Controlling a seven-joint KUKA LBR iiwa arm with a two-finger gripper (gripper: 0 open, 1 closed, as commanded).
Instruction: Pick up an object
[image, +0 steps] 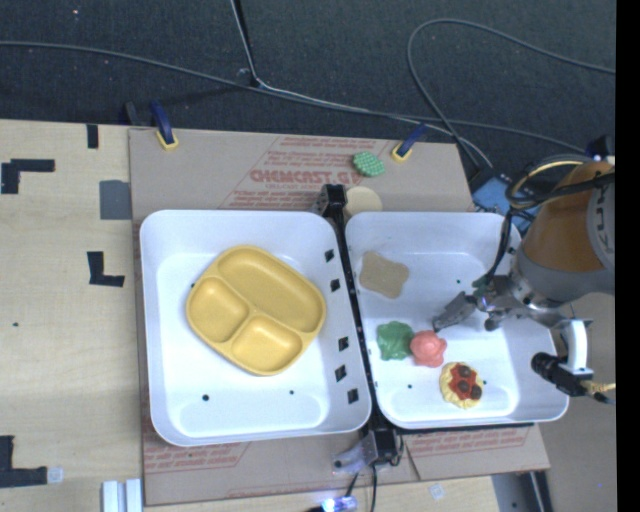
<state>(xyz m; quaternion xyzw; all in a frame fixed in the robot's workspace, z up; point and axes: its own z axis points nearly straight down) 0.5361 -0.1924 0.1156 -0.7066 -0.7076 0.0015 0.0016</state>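
Beside pink toy (428, 347), end effector (452, 315)

On the table (60, 330) two bins sit side by side, touching along a middle divider. The left bin (165, 400) holds a divided tray (256, 308), lying slantwise near its centre. In the right bin (440, 235) a flat cracker-like piece (383, 275) lies toward the back, by the divider. Nearer the front, a leafy piece (395, 340) touches a round piece (429, 348) to its right. A small pizza-like piece (462, 385) lies just in front of those, further right. My hand (445, 317) reaches in from the right, just behind the round piece.
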